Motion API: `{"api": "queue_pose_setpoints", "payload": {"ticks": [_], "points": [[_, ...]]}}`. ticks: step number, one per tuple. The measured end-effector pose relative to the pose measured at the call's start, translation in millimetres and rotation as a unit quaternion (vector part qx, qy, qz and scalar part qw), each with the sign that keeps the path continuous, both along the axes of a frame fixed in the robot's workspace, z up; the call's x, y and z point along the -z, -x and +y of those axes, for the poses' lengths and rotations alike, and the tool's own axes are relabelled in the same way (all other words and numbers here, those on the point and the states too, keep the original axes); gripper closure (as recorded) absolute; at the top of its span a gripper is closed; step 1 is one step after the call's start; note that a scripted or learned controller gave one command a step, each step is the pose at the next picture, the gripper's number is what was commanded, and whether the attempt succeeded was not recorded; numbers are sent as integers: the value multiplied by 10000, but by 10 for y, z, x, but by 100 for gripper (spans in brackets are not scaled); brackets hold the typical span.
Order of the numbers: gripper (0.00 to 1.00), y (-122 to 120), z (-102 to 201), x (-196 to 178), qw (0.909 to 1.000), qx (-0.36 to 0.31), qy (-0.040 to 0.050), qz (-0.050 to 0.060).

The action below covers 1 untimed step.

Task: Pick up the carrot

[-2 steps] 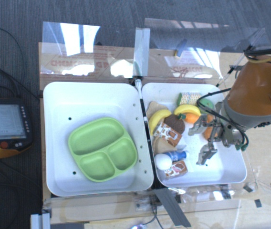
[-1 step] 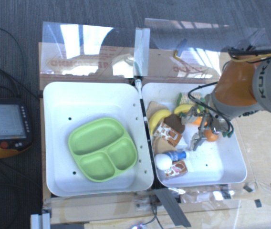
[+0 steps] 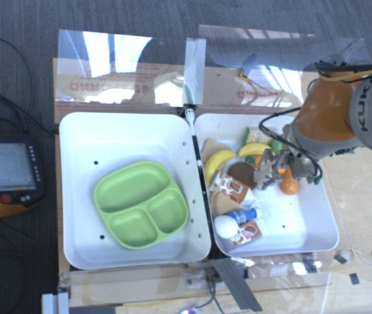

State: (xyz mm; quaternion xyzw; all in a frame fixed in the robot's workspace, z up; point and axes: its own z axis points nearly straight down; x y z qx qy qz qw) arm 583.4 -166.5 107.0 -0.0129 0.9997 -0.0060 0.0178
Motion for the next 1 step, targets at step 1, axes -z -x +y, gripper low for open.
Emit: {"api": "queue_pose_setpoints", "payload": {"ticks": [1], "points": [[100,871,740,-961,9965,822,-74,136]]}}
